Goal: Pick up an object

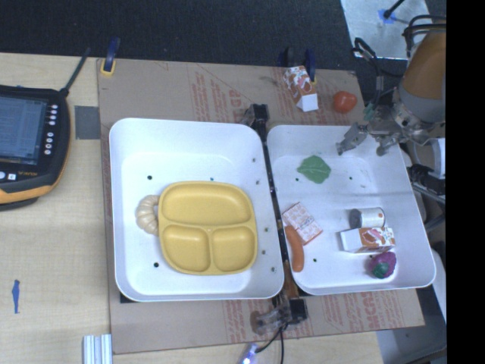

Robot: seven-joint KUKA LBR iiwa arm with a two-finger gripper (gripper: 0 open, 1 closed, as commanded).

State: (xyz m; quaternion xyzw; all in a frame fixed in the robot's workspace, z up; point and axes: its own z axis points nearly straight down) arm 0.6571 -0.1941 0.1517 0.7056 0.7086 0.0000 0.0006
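Two white bins are sitting on cardboard. Above the right bin [402,169] the gripper [367,141] is hovering, fingers apart, holding nothing. Nearest, the green leaf [314,168] is looking light and floppy; pinching its raised middle seems best.

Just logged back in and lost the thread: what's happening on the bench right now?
The gripper hangs over the far right corner of the right bin, open, with nothing between its fingers. Nearest to it in that bin is the green leaf; a can, a carton and a sausage lie nearer the front. The left bin holds a yellow divided tray.
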